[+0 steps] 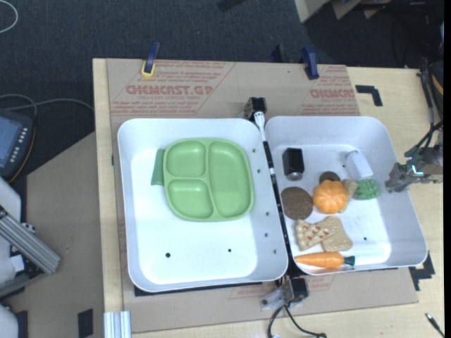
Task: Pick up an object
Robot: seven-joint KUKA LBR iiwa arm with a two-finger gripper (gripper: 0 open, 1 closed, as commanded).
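Note:
The right bin point(394, 224) holds several toy foods. An orange pumpkin point(330, 196) sits in its middle, with a brown round patty point(297, 202) to its left and a green broccoli piece point(366, 188) to its right. A black cylinder point(292, 162) and a pale clear object point(357, 164) lie farther back. A pizza slice point(309, 232), a piece of toast point(337, 237) and a carrot point(320, 260) lie at the front. My gripper point(407, 175) is small and grey at the bin's right rim, just right of the broccoli, with nothing seen in it.
The left bin point(141, 210) carries a green divided plate point(208, 178) in its back half. Blue and yellow clamps point(149, 62) sit at the bench's far edge. Cables hang at the far right point(431, 136).

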